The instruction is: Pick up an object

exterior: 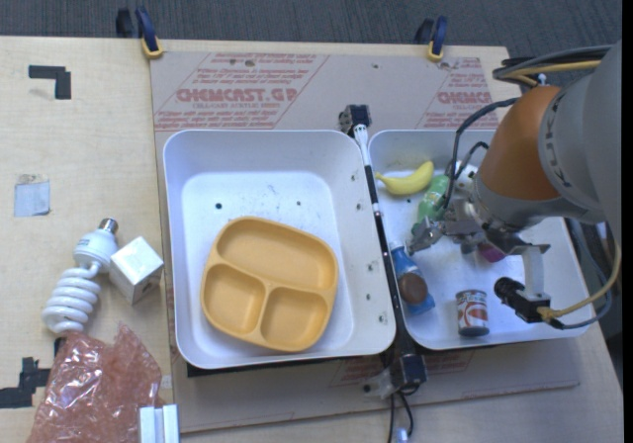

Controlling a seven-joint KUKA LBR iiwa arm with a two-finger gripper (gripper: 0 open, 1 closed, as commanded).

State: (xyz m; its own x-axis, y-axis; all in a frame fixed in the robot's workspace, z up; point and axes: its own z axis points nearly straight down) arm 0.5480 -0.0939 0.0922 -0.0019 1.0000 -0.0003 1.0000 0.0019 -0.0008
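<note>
The right bin (564, 317) holds a yellow banana (407, 179) at its back left, with a green object (433, 202) just in front of it. A blue item (404, 262) and a brown round piece (412, 287) lie by the bin's left wall. A small can (473, 313) stands near the front edge. A magenta object (491, 253) peeks out from under the wrist. My gripper (427, 233) hangs low over the bin's left half, between the green object and the blue item. I see nothing held in it.
A yellow divided plate (269, 283) lies in the left bin (178, 233). On the bench to the left are a spiral light bulb (77, 285), a white cube (136, 268) and a pink plastic bag (89, 387). The arm's black cable fitting (522, 299) sits over the right bin.
</note>
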